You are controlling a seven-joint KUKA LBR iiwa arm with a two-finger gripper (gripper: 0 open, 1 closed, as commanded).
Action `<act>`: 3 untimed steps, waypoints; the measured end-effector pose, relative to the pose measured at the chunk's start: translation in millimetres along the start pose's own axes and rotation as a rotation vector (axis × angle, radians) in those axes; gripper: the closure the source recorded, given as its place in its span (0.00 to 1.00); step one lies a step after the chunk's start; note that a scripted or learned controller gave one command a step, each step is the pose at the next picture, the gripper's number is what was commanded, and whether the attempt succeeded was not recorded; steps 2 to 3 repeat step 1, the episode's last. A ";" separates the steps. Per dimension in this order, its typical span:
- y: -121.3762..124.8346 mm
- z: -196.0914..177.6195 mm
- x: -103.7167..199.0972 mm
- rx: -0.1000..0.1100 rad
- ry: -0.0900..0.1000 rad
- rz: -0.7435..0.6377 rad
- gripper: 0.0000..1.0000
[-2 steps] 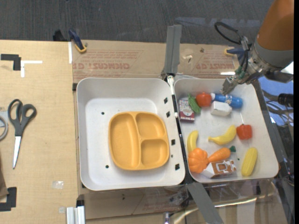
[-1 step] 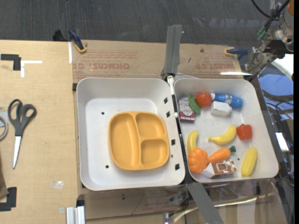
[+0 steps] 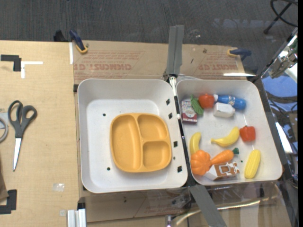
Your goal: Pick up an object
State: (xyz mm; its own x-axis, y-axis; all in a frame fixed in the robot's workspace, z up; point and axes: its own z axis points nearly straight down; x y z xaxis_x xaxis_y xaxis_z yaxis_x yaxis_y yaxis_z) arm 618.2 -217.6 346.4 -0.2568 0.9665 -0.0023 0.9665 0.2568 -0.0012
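Gripper (image 3: 285, 56) is hanging at the view's right edge, beyond the far corner of the right bin (image 3: 265, 109), and I cannot tell whether it is open or closed. Candidates are lying in that bin; the toy corn cob (image 3: 252, 163) is sitting apart from its neighbours, so descending over it, straddling its narrow width, is looking safest, while the crowded carrot (image 3: 222, 156) is risking a bump.
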 end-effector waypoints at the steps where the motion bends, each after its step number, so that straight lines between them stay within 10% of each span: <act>1: 53.0 -51.9 38.4 -0.001 0.000 0.017 1.00; 3: 53.0 -51.9 38.4 -0.001 0.000 0.017 1.00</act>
